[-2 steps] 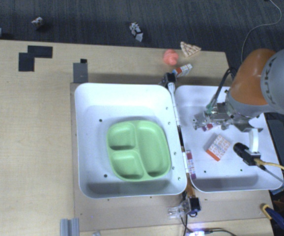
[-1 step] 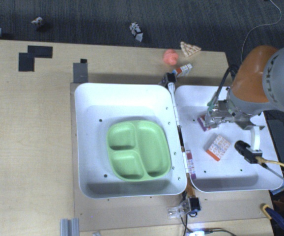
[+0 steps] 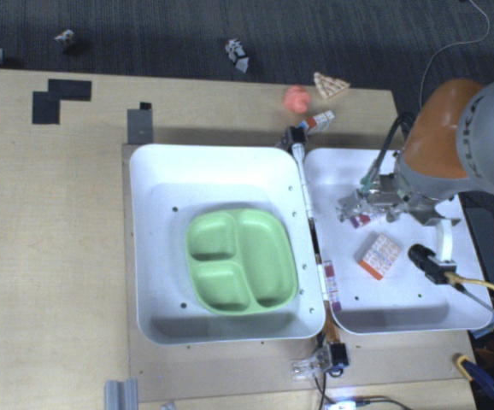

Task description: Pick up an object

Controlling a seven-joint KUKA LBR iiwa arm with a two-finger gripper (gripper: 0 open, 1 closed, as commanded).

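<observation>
Camera view: we record the gripper (image 3: 360, 207) low over the right bin (image 3: 401, 307), toward that bin's far-left part, with the arm reaching in from the right. We cannot tell how far the gripper is open, and we see nothing plainly held in it. The likeliest object, an orange-and-white packet (image 3: 379, 255), lies flat near the bin's middle, on the near side of the gripper and apart from it. A small reddish item (image 3: 359, 221) lies just beside the gripper tip; whether they touch is unclear. The left bin (image 3: 161, 178) carries a green divided plate (image 3: 240, 259). In our judgement the approach is the step in hand: the gripper should be centred over one item, squared to its narrower sides, lowered fully, then closed before any lift.
</observation>
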